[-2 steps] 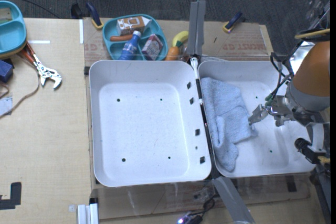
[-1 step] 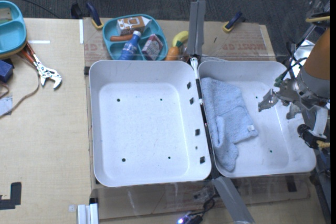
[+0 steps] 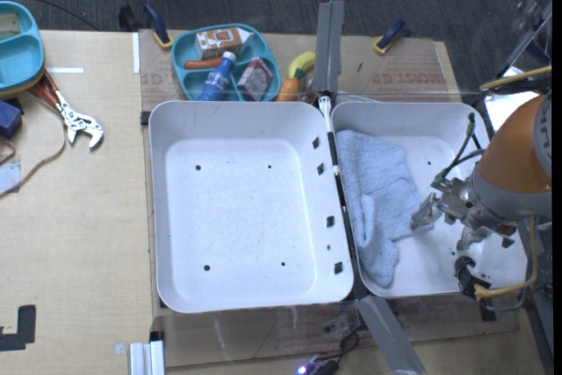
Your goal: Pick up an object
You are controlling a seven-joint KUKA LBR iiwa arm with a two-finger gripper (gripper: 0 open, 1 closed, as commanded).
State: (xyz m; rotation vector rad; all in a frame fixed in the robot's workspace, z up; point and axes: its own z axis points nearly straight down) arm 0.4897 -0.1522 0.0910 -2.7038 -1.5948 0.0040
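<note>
Grey towel (image 3: 376, 198) lies crumpled in right bin (image 3: 439, 120), along its left wall, flat on floor, not lifted. Only loose item in either bin, so likely pick target. Left bin (image 3: 176, 215) holds nothing to grasp. Gripper (image 3: 432, 211) low inside right bin, at towel's right edge, touching or just beside cloth. Finger spread too blurred to judge; cannot tell whether any fabric is caught. Judgement: reach done, arm at object; secure grasp and lift left to do. Task not complete.
</note>
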